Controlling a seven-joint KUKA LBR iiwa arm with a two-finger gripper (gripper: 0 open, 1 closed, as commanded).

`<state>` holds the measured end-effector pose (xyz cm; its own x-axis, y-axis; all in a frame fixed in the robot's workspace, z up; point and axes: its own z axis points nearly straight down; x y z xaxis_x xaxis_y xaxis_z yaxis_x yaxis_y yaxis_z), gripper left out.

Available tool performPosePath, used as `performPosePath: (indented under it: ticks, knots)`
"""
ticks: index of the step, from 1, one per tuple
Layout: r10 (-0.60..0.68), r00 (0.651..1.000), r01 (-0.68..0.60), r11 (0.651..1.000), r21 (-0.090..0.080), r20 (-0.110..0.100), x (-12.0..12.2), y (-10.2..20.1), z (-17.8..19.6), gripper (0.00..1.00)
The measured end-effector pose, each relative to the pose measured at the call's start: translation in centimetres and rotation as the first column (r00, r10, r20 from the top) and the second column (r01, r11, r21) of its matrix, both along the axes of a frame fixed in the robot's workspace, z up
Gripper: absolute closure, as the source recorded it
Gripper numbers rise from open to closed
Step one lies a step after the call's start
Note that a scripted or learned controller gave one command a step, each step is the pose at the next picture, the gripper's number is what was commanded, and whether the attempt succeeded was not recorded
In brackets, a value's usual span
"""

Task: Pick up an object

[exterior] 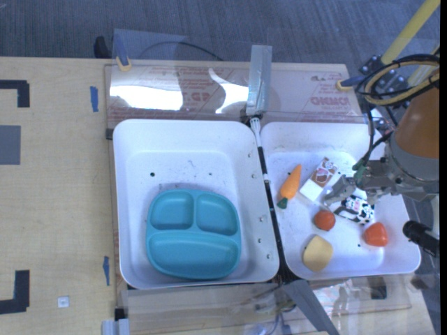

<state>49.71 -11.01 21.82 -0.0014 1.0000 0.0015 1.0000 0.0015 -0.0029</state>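
Note:
My gripper (pixel 336 195) reaches in from the right over the middle of the right bin (pixel 398 257). Its fingers stand open with nothing visibly between them. A white and brown small box (pixel 318 180) lies just left of the fingertips. A black and white cow toy (pixel 358 211) sits right below the fingers. A red tomato (pixel 324 220) rests close under the tips. An orange carrot (pixel 290 184) lies further left, near the bin divider. A red-orange fruit (pixel 376 234) and a yellow piece (pixel 317 252) sit toward the front.
The left bin (pixel 133 152) holds a teal divided plate (pixel 193 234) at its front. A grey post (pixel 259 79) and a clear panel stand behind the bins. Cables and the arm's orange band (pixel 422 128) crowd the right side.

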Motion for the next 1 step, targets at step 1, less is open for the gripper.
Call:
performPosePath:
  ticks: [1]
  knots:
    - [-0.031,0.999,0.031,1.0,-0.002,0.011,0.44,-0.49,-13.04,0.0]
